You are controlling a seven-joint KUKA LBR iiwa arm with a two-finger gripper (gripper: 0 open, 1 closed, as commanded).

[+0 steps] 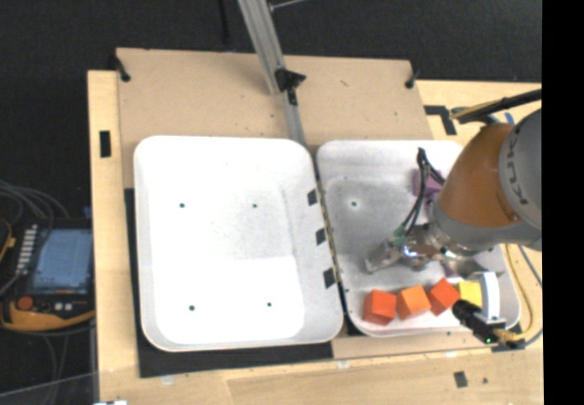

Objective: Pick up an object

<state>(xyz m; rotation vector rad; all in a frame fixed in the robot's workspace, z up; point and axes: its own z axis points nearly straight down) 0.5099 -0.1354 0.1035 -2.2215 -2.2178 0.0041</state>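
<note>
Reaching in from the right over the right bin (pixel 365 161), with the orange-banded arm (pixel 484 189) bent low and the gripper (pixel 391 254) down near the bin floor, pointing toward the divider. Cannot tell how the gripper stands, or whether anything is in its grasp. Just below the gripper, along the right bin's near wall: three orange blocks (pixel 411 301) in a row, apart from the gripper, then a yellow block (pixel 470 291) beside them. Further into the right bin, bare floor toward its far wall.
</note>
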